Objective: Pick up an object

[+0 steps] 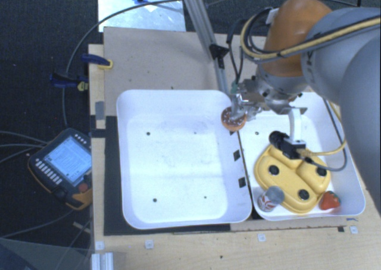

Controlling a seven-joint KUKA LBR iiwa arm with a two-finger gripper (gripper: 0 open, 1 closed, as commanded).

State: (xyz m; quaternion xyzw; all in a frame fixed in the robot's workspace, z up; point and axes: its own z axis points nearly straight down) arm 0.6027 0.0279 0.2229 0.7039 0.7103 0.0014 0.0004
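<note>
Brown and round, the small object (234, 120) is located at the upper-left rim of the right bin (262, 137), just below the end effector (239, 107), whose opening cannot be told; if gripped off-centre there, it may be knocked away rather than lifted.

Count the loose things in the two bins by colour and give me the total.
Yellow: 1, the large moulded piece
Red: 1, the small piece
Grey: 1, the small round object
Orange-brown: 1, the round lump by the gripper
Total: 4
</note>
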